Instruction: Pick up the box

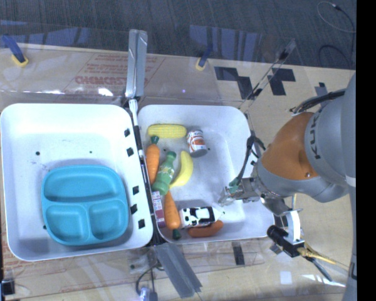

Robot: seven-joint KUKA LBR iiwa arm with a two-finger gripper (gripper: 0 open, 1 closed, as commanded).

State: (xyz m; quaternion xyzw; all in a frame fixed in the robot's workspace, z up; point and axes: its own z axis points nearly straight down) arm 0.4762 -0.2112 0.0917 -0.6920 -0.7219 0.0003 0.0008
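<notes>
A small black-and-white patterned box lies on its side near the front of the right bin. An orange carrot lies to its left and a red sausage just in front of it. My gripper hangs low over the right bin's front right part, a short way right of and behind the box and apart from it. Nothing shows in the gripper. The grey arm with its orange band reaches in from the right over the bin's rim.
The right bin also holds a corn cob, a can, a second carrot, a green bottle, a banana and a slim red pack by the left wall. A blue compartment tray sits in the left bin.
</notes>
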